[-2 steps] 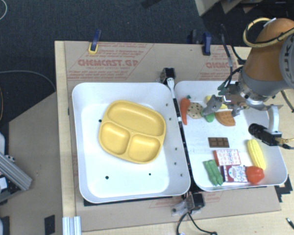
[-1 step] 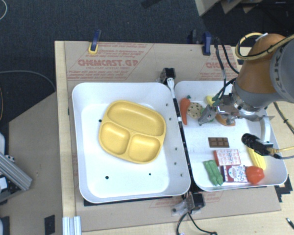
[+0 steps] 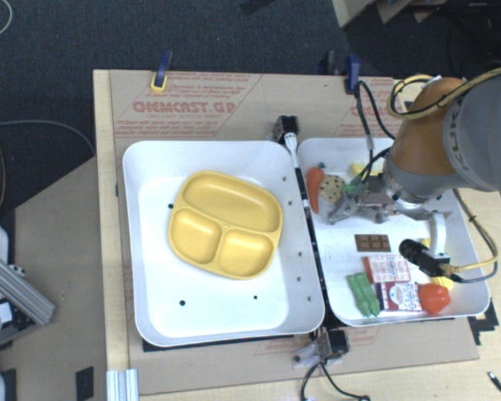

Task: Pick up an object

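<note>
Speckled beige cookie-like piece (image 3: 331,190) lies just beside our tool (image 3: 356,205), lowered for reach; we cannot tell its opening or whether it holds anything.

- Lighting: bright, even, from overhead.
- Glare: white bins (image 3: 150,307) near washed out; sheen on yellow divided plate (image 3: 225,224).
- Shadows: soft, short.
- Focus: mildly soft throughout; dark floor (image 3: 67,23) grainy.

The arm (image 3: 476,136) is bulky grey metal with an orange band (image 3: 422,144) above the wrist. Yellow and black cables (image 3: 401,94) loop beside it. The end effector (image 3: 361,203) is grey metal.
</note>
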Robot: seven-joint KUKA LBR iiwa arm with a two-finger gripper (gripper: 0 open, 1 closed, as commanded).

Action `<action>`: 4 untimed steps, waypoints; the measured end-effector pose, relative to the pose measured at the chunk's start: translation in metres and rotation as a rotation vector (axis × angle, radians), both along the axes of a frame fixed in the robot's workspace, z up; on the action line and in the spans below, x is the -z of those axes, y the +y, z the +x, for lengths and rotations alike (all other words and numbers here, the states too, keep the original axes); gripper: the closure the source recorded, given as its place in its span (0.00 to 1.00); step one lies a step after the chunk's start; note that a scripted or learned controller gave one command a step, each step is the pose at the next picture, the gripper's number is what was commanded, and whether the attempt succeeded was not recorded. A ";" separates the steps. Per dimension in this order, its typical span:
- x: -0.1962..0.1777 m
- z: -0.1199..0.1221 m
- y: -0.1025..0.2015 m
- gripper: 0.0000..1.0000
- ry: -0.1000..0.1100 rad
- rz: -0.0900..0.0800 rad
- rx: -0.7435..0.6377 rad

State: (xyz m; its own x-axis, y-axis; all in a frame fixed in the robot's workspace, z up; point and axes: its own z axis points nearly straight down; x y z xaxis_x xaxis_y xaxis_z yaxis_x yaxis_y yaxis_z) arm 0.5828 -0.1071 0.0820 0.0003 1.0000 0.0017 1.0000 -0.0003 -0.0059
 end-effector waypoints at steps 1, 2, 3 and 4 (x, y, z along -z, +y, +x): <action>-0.013 0.001 0.000 1.00 -0.006 -0.001 0.001; -0.057 0.003 0.006 1.00 -0.010 -0.003 -0.001; -0.101 0.008 0.007 1.00 -0.012 -0.003 -0.001; -0.146 0.009 0.007 1.00 -0.013 -0.003 -0.002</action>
